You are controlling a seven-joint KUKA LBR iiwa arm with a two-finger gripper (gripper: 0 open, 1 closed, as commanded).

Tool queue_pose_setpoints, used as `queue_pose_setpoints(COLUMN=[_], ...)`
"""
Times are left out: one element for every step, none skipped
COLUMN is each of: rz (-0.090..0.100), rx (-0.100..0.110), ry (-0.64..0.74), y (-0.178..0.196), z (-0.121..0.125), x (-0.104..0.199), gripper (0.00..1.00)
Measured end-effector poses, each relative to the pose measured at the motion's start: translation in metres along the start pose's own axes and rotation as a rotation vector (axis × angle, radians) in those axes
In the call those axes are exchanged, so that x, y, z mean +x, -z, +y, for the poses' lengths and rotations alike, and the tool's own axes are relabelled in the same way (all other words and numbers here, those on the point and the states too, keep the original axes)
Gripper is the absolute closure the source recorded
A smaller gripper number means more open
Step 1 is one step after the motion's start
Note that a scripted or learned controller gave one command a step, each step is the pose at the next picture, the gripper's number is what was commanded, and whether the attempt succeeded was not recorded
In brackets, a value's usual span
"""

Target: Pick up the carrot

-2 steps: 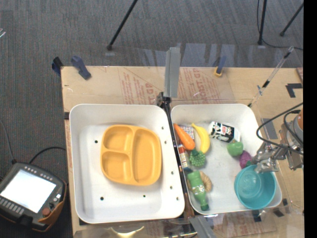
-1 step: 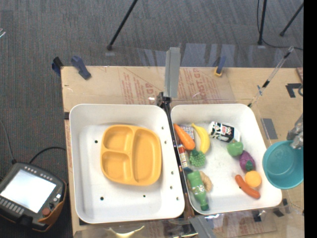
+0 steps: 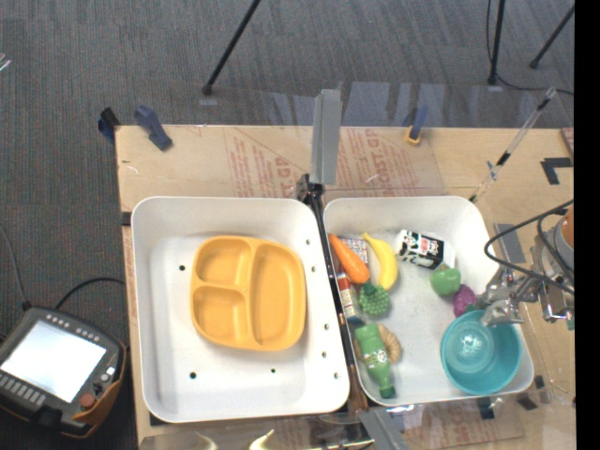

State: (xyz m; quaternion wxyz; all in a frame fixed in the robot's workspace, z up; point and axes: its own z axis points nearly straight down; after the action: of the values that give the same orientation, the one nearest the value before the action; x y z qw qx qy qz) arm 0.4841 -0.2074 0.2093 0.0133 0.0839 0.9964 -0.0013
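Observation:
The orange carrot (image 3: pixel 349 259) lies at a slant against the left wall of the right bin (image 3: pixel 469 210), next to a yellow banana (image 3: pixel 382 261). My gripper (image 3: pixel 499 307) sits at the bin's right edge, just above the teal bowl (image 3: pixel 480 352) and well to the right of the carrot. Nothing shows in the gripper's hold.
In the right bin are also a black-and-white carton (image 3: pixel 422 248), a green fruit (image 3: pixel 446 280), a purple item (image 3: pixel 464 300), a spiky green piece (image 3: pixel 375 300) and a green bottle (image 3: pixel 377 359). The left bin (image 3: pixel 159 251) holds a yellow divided plate (image 3: pixel 249 292).

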Motion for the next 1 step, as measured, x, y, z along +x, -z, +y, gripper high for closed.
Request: queue_pose_setpoints(rz=[0.015], rx=[0.000], ry=[0.100], y=[0.1429], z=[-0.0051], x=[0.0007], gripper=[1.00])
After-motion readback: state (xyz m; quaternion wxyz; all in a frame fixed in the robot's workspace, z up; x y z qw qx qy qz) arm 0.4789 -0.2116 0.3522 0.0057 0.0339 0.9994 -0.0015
